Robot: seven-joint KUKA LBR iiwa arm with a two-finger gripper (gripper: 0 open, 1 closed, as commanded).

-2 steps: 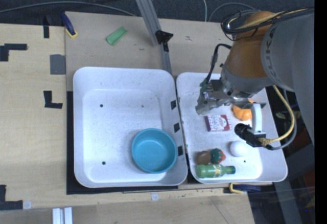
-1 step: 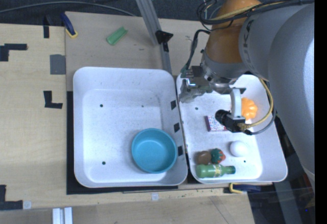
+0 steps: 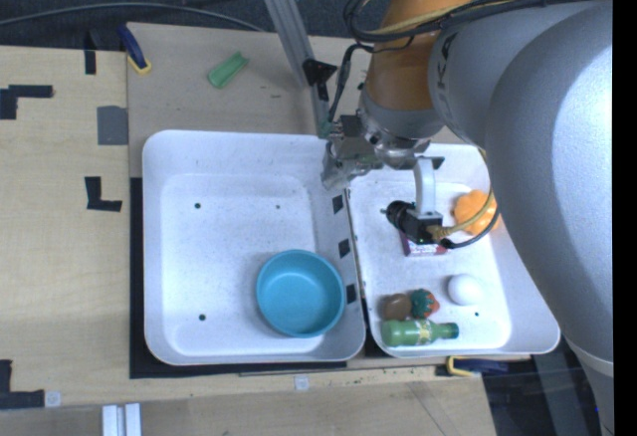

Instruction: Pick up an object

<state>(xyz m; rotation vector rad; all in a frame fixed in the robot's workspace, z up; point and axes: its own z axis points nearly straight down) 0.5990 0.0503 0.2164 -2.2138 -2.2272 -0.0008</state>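
The big grey arm [image 3: 537, 125] covers the back of the right bin [image 3: 498, 325] and runs off the picture's right side. An orange thing [image 3: 476, 208] peeks out from under it. The gripper [image 3: 338, 163] is too blurry to see its fingers.
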